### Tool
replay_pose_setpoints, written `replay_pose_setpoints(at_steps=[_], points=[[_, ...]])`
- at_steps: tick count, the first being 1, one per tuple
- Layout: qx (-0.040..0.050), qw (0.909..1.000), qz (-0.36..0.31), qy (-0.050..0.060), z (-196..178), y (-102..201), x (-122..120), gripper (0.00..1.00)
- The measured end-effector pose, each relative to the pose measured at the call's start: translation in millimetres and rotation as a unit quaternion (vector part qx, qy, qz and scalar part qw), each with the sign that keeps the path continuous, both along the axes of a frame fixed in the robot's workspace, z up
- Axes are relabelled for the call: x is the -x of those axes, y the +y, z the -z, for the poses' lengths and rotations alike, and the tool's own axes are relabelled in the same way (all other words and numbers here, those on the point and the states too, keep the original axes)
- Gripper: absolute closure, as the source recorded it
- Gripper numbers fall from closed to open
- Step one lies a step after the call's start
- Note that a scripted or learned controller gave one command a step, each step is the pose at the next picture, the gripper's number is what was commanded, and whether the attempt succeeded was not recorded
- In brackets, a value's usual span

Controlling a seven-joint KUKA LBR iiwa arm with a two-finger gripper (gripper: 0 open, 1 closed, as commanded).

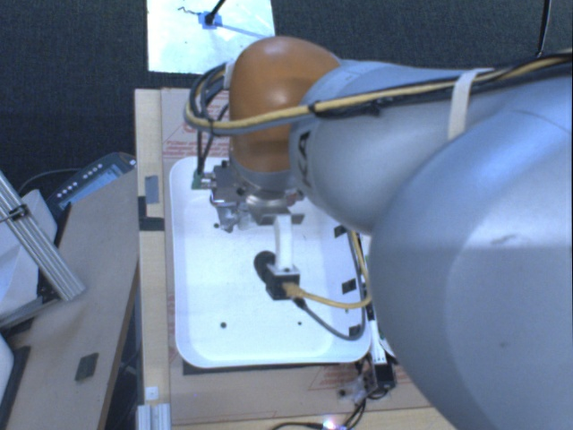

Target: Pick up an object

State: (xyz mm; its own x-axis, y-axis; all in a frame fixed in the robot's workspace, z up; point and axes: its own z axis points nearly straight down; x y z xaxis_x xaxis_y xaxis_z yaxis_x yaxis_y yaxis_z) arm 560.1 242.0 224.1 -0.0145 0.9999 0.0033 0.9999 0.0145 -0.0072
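My gripper (pixel 253 211) hangs low over the far half of the left white bin (pixel 210 334), under the orange band of the wrist. The big grey arm comes in from the right and covers the gripper's lower part, the bin's right side and the whole other bin. On the bare white floor of the bin I make out just a few tiny dark specks (pixel 224 324). Nothing shows as held.
A wooden board (pixel 94 267) with a metal rail (pixel 40 249) lies left of the bench. A pale sheet of paper (pixel 210 25) is at the back. Small black tabs (pixel 348 287) sit along the bin's right rim.
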Motion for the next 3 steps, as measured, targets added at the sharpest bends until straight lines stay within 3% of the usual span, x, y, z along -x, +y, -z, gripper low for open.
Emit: replay_pose_setpoints(at_steps=[1, 2, 3], points=[[0.0027, 1.0000, 0.007, 0.002, 67.8, -8.0, 63.1, 1.00], [-0.0020, 0.9999, 0.004, -0.009, -63.6, -6.7, 72.4, 1.00], [0.0025, 1.0000, 0.007, -0.002, 24.1, -8.0, 64.0, 1.00]])
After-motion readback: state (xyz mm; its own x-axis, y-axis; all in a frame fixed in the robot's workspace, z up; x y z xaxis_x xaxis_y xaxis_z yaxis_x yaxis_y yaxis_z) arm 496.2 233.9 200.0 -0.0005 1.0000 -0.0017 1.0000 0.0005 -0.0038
